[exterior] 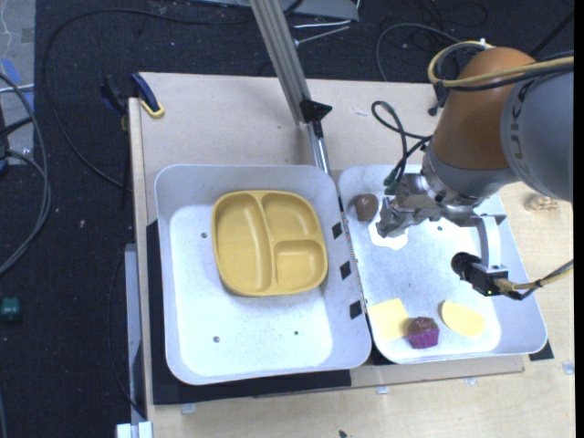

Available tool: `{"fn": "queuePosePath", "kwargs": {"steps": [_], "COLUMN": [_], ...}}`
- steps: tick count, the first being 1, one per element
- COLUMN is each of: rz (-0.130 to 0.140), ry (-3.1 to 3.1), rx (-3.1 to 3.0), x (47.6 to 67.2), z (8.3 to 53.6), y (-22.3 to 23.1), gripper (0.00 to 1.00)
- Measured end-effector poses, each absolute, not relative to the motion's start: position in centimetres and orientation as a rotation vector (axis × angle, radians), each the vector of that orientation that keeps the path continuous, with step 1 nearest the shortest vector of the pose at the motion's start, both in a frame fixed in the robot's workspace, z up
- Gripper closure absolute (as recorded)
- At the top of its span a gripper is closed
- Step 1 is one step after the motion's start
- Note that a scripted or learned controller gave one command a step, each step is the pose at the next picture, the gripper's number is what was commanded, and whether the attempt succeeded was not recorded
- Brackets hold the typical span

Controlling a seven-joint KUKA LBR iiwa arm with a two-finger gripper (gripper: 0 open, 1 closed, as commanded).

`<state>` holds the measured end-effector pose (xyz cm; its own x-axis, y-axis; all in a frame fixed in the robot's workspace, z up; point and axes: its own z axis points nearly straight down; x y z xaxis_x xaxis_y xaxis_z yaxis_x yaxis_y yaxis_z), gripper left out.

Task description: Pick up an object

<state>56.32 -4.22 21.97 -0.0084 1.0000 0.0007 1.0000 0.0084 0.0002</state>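
In the camera view, you cannot tell whether the claw (394, 222) is released or clenched; the wrist hides much of the right bin (520, 336). You see a brown object (366, 207) just left of the claw, and a yellow slab (389, 318), purple piece (422, 332) and yellow disc (463, 318) well below it. A yellow tray (269, 242) lies in the left bin (182, 336).

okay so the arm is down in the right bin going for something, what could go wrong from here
The gripper sits close to the bin's left wall, beside the brown object; it might nudge that object against the wall rather than catch it. The yellow slice, yellow block and purple object lie at the near end, away from the gripper, so this try probably cannot reach them.
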Motion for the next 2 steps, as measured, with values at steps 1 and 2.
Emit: {"fn": "queuePosePath", "kwargs": {"steps": [1,2], "rz": [-0.004,-0.004], "ry": [-2.231,-2.23], "rx": [-2.213,-2.213], "x": [57.5,58.1], "z": [23.1,23.8], "y": [1.7,6.4], "gripper": [1.0,1.0]}}
